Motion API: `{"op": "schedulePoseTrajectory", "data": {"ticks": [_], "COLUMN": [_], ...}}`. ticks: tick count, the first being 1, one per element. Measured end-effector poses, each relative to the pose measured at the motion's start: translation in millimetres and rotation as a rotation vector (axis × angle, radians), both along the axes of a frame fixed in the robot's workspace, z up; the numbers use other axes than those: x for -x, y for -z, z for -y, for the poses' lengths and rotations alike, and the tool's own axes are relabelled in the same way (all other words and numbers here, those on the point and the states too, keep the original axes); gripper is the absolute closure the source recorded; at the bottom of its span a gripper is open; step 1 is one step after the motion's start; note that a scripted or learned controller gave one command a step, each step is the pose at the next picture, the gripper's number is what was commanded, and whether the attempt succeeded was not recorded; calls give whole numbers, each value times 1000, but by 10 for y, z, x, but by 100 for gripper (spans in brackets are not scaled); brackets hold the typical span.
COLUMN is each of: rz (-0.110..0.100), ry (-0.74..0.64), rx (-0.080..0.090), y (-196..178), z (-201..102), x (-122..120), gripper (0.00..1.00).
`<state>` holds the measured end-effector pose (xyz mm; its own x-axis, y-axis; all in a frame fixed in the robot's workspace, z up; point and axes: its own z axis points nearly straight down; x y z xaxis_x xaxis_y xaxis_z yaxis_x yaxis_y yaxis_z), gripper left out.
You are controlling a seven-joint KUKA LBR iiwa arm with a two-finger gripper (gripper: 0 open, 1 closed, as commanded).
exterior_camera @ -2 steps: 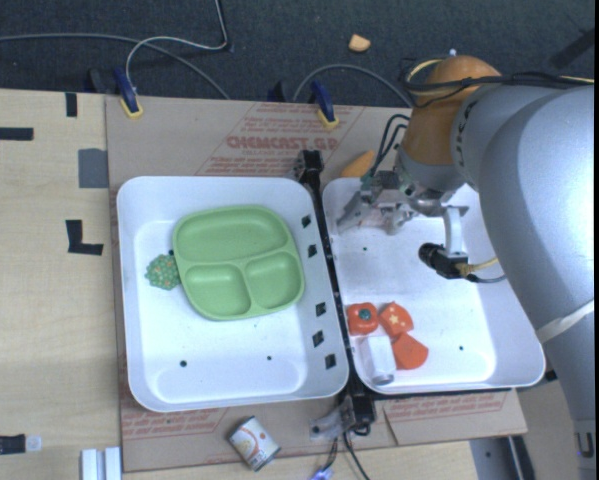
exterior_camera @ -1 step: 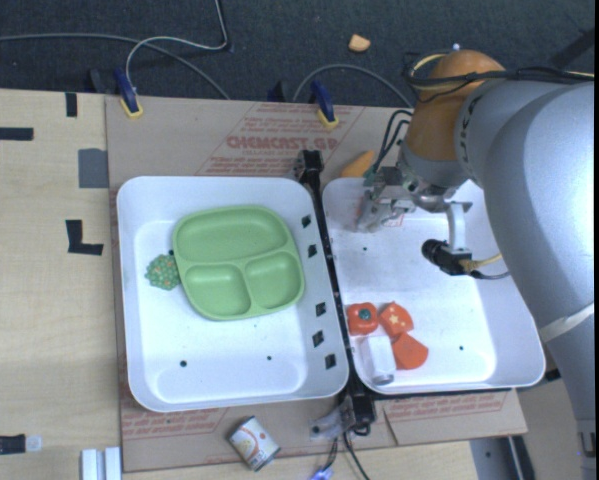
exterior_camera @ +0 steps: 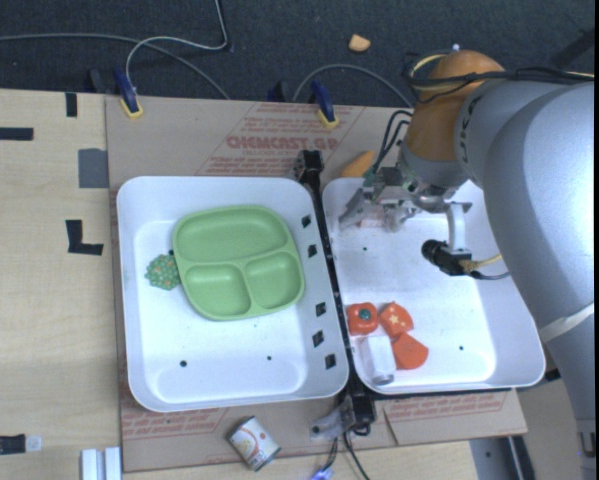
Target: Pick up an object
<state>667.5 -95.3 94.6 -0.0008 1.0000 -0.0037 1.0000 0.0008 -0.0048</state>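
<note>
The orange objects (exterior_camera: 389, 330) lie in the right bin (exterior_camera: 479, 348), in its near-left part, close to the divider between the two bins: one round orange piece with a green spot, one orange-red piece touching it on the right, and one orange wedge just below them, with a pale clear item just beside them toward the near rim. The gripper (exterior_camera: 377, 206) is in the same bin but at the far-left corner, well apart from these objects, low over the white floor. Nothing shows between its fingers, and whether they are spread or closed I cannot tell, because the metal parts blur together. The grey arm (exterior_camera: 539, 168) with its orange band (exterior_camera: 444, 108) comes in from the right above the bin. In the left bin (exterior_camera: 149, 368) a green divided plate (exterior_camera: 239, 261) lies, and a small green speckled thing (exterior_camera: 163, 271) touches its left edge. A small can (exterior_camera: 253, 441) lies on the cardboard in front of the bins.
</note>
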Motion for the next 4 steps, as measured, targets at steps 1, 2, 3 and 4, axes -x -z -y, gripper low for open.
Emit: {"op": "schedulePoseTrajectory", "data": {"ticks": [1, 2, 3, 4], "rz": [-2, -1, -1, -1], "ry": [0, 1, 0, -1], "rx": [-5, -3, -4, -6], "y": [96, 96, 96, 95], "z": [88, 80, 84, 144], "x": [0, 1, 0, -2], "gripper": [0, 0, 0, 0]}}
